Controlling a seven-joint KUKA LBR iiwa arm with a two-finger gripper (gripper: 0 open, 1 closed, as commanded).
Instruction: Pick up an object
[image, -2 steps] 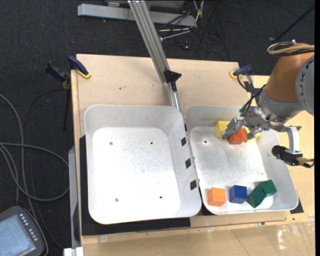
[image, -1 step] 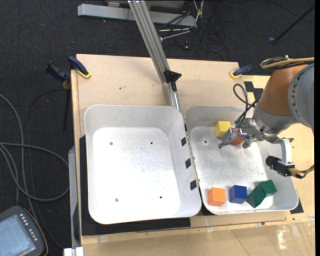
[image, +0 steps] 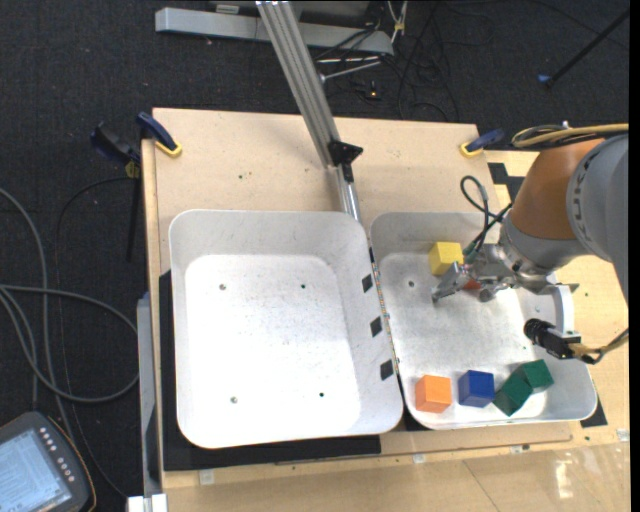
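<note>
A yellow cube (image: 446, 257) lies near the back of the right bin (image: 420, 330). Along that bin's front wall sit an orange cube (image: 433, 392), a blue cube (image: 478, 387) and a green block (image: 524, 386). My gripper (image: 466, 289) hangs low over the middle of the right bin, just in front of and to the right of the yellow cube. It is open, with only bin floor between its fingers. The grey arm with its orange band (image: 545, 200) comes in from the right.
The left bin (image: 200, 330) lies beside the right one, their walls meeting at the middle. A metal pole (image: 312, 100) slants down from the back to the bins' junction. Black cables (image: 555, 340) trail off the wrist over the right bin's edge.
</note>
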